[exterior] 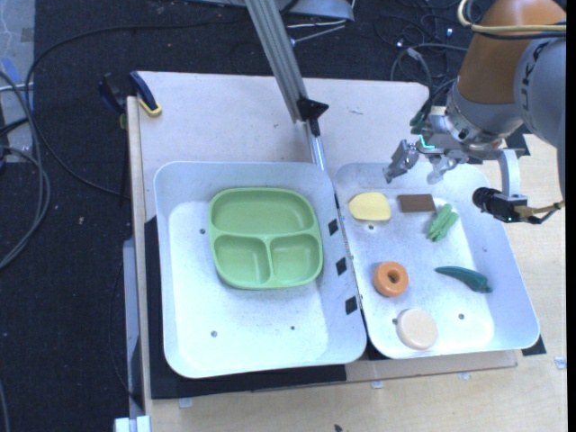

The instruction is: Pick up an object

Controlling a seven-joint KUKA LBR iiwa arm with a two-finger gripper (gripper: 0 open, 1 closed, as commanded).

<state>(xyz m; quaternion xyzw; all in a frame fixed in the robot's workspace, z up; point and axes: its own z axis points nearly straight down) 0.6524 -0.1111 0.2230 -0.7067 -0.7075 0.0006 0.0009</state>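
Right bin [504, 331]: 1 cream disc [418, 328] | 1 doughnut [391, 279] | 5 items

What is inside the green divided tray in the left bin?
The green tray shows three compartments, and I see nothing in any of them. It rests on the floor of the left bin; the part of the floor beneath it is covered.

The grey arm [531, 70] enters from three o'clock, its orange band [504, 39] uppermost near one o'clock. The wrist bends down and toward nine o'clock, ending in the claw [421, 165], whose two fingers are spread apart with nothing between them.
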